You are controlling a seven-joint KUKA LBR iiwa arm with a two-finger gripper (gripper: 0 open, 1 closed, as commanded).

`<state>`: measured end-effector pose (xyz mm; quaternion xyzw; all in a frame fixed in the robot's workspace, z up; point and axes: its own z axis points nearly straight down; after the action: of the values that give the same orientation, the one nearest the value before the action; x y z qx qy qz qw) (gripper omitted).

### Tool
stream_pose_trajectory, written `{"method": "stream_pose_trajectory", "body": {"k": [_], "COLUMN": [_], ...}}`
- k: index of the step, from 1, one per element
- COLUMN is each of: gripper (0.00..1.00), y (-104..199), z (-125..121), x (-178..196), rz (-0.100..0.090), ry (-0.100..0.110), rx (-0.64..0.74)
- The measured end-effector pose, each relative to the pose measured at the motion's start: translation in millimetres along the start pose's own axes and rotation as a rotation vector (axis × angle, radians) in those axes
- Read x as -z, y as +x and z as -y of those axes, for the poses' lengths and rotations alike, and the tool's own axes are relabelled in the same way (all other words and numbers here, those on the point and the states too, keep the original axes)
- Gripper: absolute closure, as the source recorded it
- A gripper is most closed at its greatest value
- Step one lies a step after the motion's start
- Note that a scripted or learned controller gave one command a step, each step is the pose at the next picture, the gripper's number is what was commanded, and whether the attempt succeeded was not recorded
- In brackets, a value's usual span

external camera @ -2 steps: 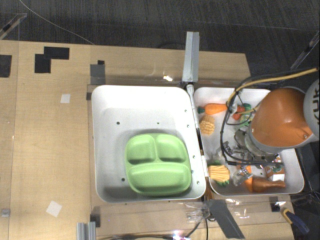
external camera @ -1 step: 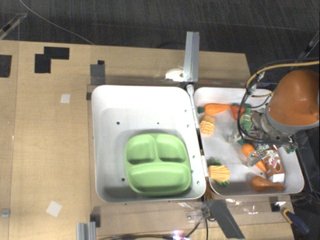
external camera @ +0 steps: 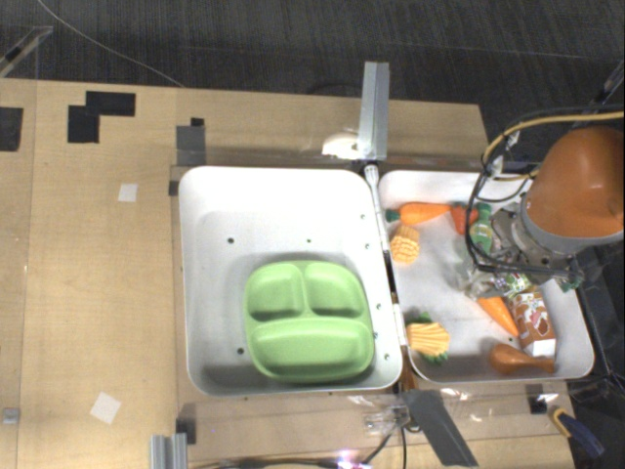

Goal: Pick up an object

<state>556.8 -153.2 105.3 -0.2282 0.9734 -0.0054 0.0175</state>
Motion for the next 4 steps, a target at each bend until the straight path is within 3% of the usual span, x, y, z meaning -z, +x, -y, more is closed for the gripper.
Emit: {"method": "stream_pose_trajectory", "body": {"k": [1, 2, 3, 4], "gripper": [0.0, 0.0, 1.0, 0.0], "y": [0, 4, -3, -2], "z": [0, -16, -15, -15], "x": [0, -14, 0, 0], "rz": [-0.001, -0.016, 0.001, 0.0], "ry": [-0.001, -0.007, 0.0, -0.001], "rx": [0.0, 0.004, 0.007, 0.007]}}
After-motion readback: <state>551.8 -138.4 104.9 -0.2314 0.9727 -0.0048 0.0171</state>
